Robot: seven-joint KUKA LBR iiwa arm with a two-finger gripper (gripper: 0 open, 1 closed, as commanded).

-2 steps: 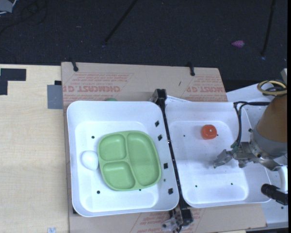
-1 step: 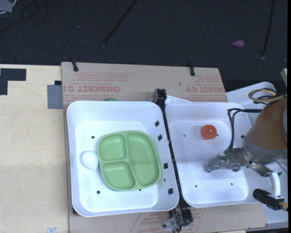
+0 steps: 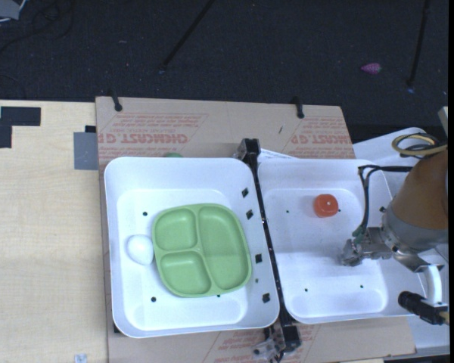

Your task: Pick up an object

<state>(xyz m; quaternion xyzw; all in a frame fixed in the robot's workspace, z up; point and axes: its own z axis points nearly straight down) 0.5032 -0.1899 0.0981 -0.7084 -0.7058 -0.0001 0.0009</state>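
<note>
A small red-orange ball [image 3: 326, 205] rests on the floor of the right bin [image 3: 318, 290], toward its far side. My gripper [image 3: 356, 253] hangs low over the right bin's right part, below and to the right of the ball and apart from it. In the left bin [image 3: 129, 180] lie a green three-compartment plate [image 3: 200, 248] and a white egg-shaped object [image 3: 140, 249] touching the plate's left edge.
A black divider with clips [image 3: 259, 233] runs between the two bins. The arm's orange band and grey wrist [image 3: 424, 203] overhang the right bin's right rim. Black cables [image 3: 378, 174] loop near that rim. Cardboard [image 3: 212, 127] lies under both bins.
</note>
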